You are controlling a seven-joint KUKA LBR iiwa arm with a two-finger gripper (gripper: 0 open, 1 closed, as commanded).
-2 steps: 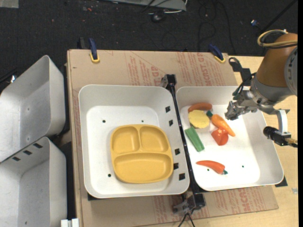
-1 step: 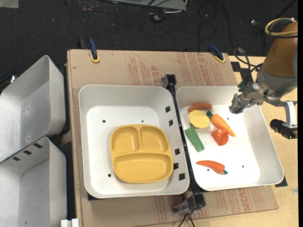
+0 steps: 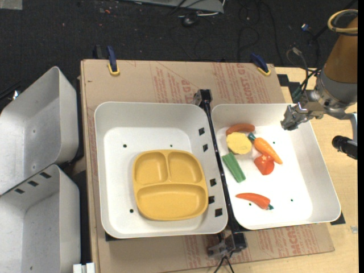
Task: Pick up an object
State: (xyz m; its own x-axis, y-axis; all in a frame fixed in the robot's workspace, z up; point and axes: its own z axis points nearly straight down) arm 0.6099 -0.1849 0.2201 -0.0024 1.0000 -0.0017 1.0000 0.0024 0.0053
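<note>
Progress is nil: gripper (image 3: 291, 122), its jaw state impossible to tell, grasps nothing visible, while the carrot (image 3: 267, 149) and other toy food lie below-left of it, still unpicked.

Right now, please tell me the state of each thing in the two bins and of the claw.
Yellow tray: flat in the left bin, compartments up.
Sausage: lying in the right bin.
Lemon: lying beside the sausage.
Carrot: lying slanted.
Red pepper piece: lying below the carrot.
Green stick: lying flat.
Chili: lying apart from the rest.
Claw: over the right bin's far corner, holding nothing.
</note>
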